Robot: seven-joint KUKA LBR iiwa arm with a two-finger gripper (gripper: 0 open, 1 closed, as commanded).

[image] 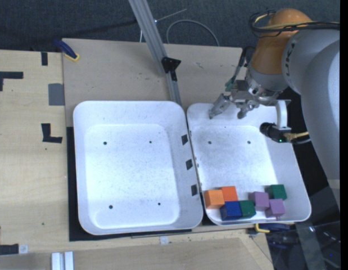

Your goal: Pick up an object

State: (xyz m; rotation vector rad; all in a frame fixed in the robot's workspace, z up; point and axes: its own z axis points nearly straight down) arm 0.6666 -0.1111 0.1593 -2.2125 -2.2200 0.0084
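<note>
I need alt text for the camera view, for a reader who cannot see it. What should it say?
The gripper hangs with open jaws over the far edge of the right bin, holding nothing. Small blocks, orange, blue, green and purple, cluster at that bin's near edge. The left bin lies beside it on the bench.

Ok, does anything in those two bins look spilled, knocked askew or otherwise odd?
Nothing looks spilled or damaged. The blocks are all crowded against the near wall of the right bin, some touching, while the gripper is open over that bin's far edge, well away from them.
</note>
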